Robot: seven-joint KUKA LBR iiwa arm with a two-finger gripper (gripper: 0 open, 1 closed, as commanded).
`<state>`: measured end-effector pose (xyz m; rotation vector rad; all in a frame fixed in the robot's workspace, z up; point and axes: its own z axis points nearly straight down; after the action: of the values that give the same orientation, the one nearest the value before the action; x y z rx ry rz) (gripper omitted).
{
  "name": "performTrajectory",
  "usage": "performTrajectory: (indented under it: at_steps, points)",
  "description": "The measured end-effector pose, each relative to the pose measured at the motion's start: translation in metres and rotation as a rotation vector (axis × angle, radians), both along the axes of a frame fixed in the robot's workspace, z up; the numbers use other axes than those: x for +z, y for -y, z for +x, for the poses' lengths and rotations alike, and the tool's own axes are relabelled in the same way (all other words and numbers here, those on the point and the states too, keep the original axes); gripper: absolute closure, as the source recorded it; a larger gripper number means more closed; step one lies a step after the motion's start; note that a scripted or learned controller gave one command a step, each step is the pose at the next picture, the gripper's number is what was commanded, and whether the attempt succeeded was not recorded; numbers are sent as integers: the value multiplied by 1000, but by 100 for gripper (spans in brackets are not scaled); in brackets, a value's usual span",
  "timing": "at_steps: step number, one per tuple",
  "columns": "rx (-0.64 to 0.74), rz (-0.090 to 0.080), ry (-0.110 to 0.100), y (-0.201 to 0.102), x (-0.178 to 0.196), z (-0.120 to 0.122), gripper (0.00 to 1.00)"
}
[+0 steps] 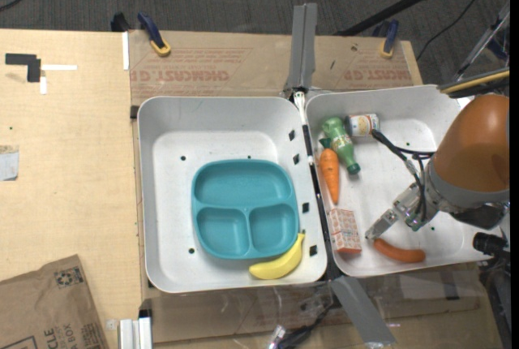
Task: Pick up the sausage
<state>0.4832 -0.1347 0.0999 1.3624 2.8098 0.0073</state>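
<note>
In the left bin [154, 177] you see a teal plate [243, 209] with a banana [278, 260] at its near right corner. In the right bin [381, 100] lie a green bottle [340, 144], a small jar [364, 125], a carrot [329, 173] and a carton [345, 230].

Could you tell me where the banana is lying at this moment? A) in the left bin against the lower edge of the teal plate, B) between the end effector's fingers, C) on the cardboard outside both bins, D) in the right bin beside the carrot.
A: the banana lies in the left bin, touching the lower right edge of the teal plate, while the carrot is in the right bin.
</note>
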Motion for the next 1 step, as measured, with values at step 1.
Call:
performTrajectory:
  at_steps: [1]
  points:
    - [11, -2, 1, -7, 0, 0, 0]
